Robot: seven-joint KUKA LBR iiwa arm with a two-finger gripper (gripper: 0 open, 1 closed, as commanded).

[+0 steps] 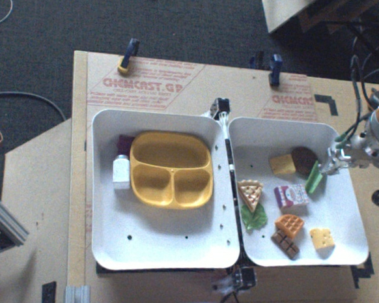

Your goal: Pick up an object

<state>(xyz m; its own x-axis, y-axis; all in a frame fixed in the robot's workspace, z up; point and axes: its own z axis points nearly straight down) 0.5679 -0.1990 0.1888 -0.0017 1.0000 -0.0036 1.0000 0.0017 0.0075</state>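
Green stick (315,178), slanted, in the right bin (354,213) near its far right wall, beside a brown round piece (304,160). I see the hand (336,159) at its upper end; I cannot tell its opening or grip. Yellow tray (171,169) in left bin (101,193).

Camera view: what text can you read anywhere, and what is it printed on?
"CHEMCAST GP", red, on the board behind the left bin.
The same red print behind the right bin: too blurred to read.
Purple carton: label too small to read.
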